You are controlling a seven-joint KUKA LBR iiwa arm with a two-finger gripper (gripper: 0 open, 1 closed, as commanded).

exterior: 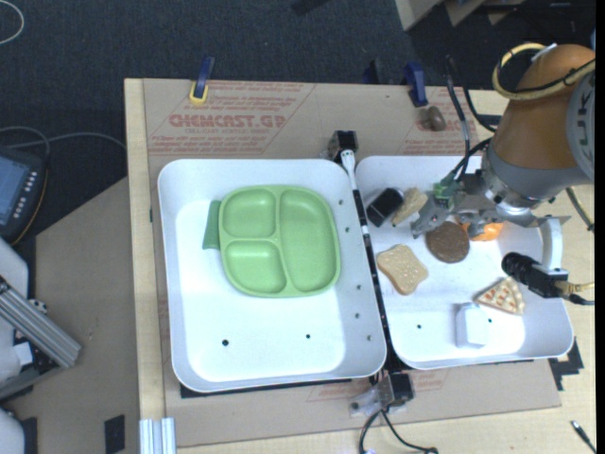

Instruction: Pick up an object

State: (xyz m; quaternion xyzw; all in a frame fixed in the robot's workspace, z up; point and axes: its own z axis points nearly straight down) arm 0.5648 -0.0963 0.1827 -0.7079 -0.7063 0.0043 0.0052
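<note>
The right bin [425, 343] holds several toy foods. A slice of bread [403, 269] lies near its left wall, with a black piece [383, 205] and a beige piece [408, 205] above it. A brown round patty [448, 243] sits in the middle, an orange piece [486, 230] just to its right. A pizza slice [500, 297] and a white block [470, 326] lie at the lower right. My gripper [447, 213] hangs low over the bin, directly above the patty's upper edge and beside the beige piece. The wrist hides its tips.
The left bin [189, 329] holds a green divided plate [279, 239]. The grey and orange arm [544, 112] covers the right bin's upper right corner. A black cable end [529, 272] sticks out over the bin's right side. Clamps stand on the bench's far edge.
</note>
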